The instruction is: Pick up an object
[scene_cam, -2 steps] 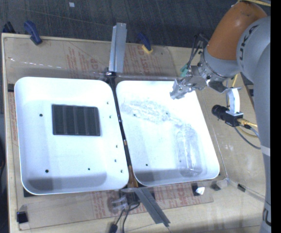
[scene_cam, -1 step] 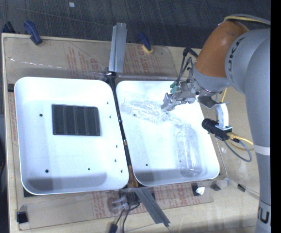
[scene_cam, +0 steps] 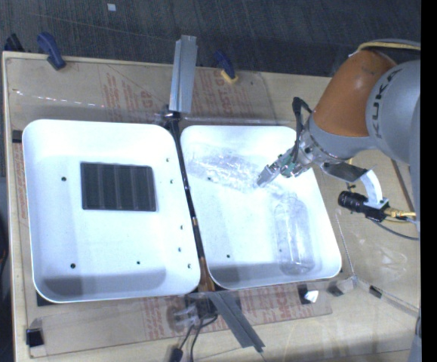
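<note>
— Dark carpet lies behind the bench (scene_cam: 278, 319), right? What sits on the board itself?

— Two shallow white bins side by side, with a grey divider bar running between them. The left bin (scene_cam: 44, 202) carries a dark ribbed rectangular pad (scene_cam: 118, 186) lying flat near its middle. The right bin (scene_cam: 226, 240) holds two see-through things: a crinkled clear plastic wrapper (scene_cam: 222, 168) toward its far side, and a clear plastic bottle (scene_cam: 292, 232) lying along its right side, nearer the front.

— And the arm?

— It comes in from the right, the orange band (scene_cam: 352, 89) above the wrist, and the gripper (scene_cam: 269, 174) hangs low over the right bin, its tip just beside the wrapper's right end and just above the bottle's top end.

— Is the claw wide or narrow — is it holding anything?

— The fingers read as one pale, slim tip; I cannot tell their spread, and nothing shows between them.

— Anything at the edges?

— Blue clamps (scene_cam: 50, 50) at the far edge of the board.
</note>
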### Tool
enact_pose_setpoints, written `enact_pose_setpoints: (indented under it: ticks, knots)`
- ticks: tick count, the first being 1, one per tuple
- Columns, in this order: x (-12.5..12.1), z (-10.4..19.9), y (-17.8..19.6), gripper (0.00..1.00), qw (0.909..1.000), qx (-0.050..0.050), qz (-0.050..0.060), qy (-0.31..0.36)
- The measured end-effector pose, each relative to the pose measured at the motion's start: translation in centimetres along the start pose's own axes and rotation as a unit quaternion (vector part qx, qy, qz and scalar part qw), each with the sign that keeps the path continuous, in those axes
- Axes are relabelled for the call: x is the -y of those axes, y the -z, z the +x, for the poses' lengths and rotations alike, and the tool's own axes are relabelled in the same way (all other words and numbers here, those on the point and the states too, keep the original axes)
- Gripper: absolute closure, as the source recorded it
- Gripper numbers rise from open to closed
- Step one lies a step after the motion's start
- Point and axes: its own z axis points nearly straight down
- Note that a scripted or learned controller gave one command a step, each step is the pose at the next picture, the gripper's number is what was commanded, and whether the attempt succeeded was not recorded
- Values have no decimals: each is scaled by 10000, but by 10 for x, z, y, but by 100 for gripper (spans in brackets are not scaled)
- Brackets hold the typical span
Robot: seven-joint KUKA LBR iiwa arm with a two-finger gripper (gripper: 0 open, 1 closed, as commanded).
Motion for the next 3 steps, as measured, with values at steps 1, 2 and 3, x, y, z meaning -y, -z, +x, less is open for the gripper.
enact_pose_setpoints:
  ticks: [1,2,3]
  knots:
    - [-29,39,64,100,9923,12,-12,-1240]
    - [-32,19,-30,100,10000,-7,8,-70]
    - [-50,30,37,100,9856,5,-6,-1688]
